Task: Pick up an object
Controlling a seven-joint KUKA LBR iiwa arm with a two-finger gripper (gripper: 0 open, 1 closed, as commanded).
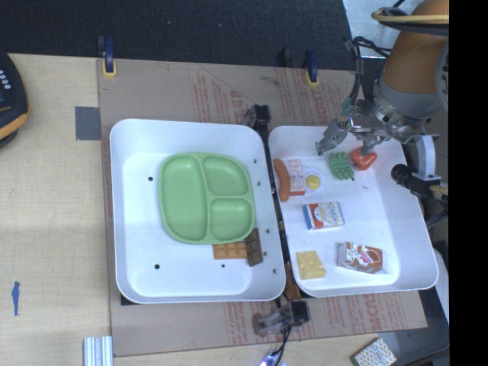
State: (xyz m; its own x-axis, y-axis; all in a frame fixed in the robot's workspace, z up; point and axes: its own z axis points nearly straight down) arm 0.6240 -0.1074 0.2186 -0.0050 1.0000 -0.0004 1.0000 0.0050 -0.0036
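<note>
My gripper (349,137) hangs over the far part of the right bin (412,227), with its fingers spread open and nothing between them. Just in front of it on the bin floor lies a toy vegetable (353,162) with a red body and green leaves. Closer to the bin's left wall lie a toy hot dog (282,180) and a white piece with a yellow egg yolk (307,178). A blue and white box (324,215), a yellow cheese block (310,264) and a brown and white packet (360,258) lie nearer the front.
The left bin (130,219) holds a green divided plate (206,197), an orange waffle piece (229,252) and a brown bar (254,246). A black clip (260,116) sits between the bins at the back. The grey arm (412,67) rises at the right.
</note>
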